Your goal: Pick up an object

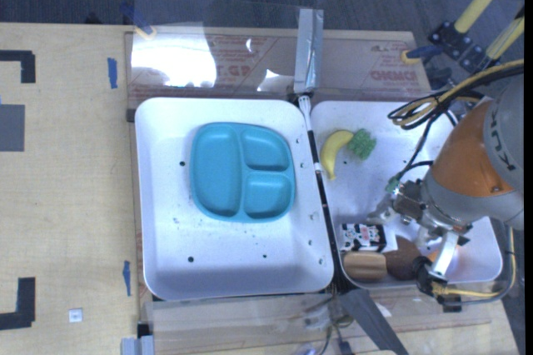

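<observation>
Pale wooden bench boards (58, 178) fill our left side, marked with black tape corners and small blue tape tabs. Next to them we see the left shallow white plastic bin (166, 253), and in its middle lies a turquoise plastic plate with three compartments (243, 172), flat on the floor of the bin and well apart from every wall. Behind both bins stands a clear plastic sheet with a grey taped seam.

Moving across the divider, we come to the right shallow white plastic bin (366, 116). Near its far left corner a yellow toy banana (333, 150) curves along the floor, touching a small green knobbly block (362, 144) on its right. Toward the near edge lies a black-and-white printed card (363, 236), and just in front of it a tan wooden cylinder (365, 265) on its side, with a dark brown rounded object (403, 264) against its right end.

Above these, the two-finger gripper (435, 255) of the grey and orange arm (479, 166) hangs low over the near right part of this bin, close beside the brown object. We cannot tell how its claw stands.
</observation>
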Motion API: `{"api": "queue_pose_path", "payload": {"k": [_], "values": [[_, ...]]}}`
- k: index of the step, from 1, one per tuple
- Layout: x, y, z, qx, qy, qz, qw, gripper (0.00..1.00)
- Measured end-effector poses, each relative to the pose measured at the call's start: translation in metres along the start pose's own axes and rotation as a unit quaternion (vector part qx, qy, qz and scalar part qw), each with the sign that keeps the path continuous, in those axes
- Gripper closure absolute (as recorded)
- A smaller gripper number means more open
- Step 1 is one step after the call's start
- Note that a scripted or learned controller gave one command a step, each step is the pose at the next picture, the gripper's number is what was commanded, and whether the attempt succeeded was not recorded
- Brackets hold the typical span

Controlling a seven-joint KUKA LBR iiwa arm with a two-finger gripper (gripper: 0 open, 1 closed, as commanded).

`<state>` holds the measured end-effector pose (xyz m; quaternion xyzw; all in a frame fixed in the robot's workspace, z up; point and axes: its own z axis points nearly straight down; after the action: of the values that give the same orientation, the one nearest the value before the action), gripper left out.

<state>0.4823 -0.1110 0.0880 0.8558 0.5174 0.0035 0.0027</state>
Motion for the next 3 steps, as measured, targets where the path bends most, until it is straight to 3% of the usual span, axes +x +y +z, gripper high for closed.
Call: {"api": "queue_pose_path", "payload": {"k": [1,2,3], "values": [[-0.001,0.112,-0.038,0.002,-0.001,-0.128,0.9918,0.00],[-0.026,0.045,0.001,0.002,0.000,-0.166,0.9862,0.00],[0.017,-0.008,0.000,-0.001,0.000,-0.035,0.9994,0.00]]}}
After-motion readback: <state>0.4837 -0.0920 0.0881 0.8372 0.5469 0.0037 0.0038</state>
